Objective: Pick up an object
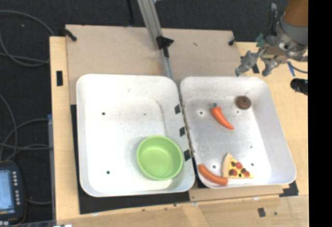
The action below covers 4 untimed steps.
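Two white bins sit side by side on the bench: the left bin has a green bowl in its near right corner, and the right bin has an orange carrot, a small brown round thing, a pizza slice and a red sausage. The gripper hangs just past the far edge of the right bin, above the bench, with its fingers spread apart and nothing between them.

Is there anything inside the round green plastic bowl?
The round green plastic bowl in the left white bin shows just its bare green inside. Whatever lies under the bowl is covered.
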Tool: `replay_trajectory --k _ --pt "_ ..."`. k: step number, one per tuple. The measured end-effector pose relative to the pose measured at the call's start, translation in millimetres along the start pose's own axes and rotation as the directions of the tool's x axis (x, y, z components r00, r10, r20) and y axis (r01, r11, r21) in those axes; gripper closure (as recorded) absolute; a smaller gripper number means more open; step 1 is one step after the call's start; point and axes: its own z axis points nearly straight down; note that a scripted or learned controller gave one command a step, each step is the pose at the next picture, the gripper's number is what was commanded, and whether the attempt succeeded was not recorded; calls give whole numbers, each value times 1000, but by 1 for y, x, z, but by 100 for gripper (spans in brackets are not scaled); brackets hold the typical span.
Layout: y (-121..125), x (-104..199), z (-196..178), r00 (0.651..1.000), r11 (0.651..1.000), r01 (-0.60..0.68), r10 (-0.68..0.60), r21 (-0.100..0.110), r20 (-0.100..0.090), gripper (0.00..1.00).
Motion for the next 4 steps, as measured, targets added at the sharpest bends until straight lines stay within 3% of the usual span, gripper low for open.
replay_trajectory --k 1,4 --pt "0 -1 0 1000 1000 1 -1 1 2 0" --pt "5 -4 155 1000 1000 2 -2 1 2 0"
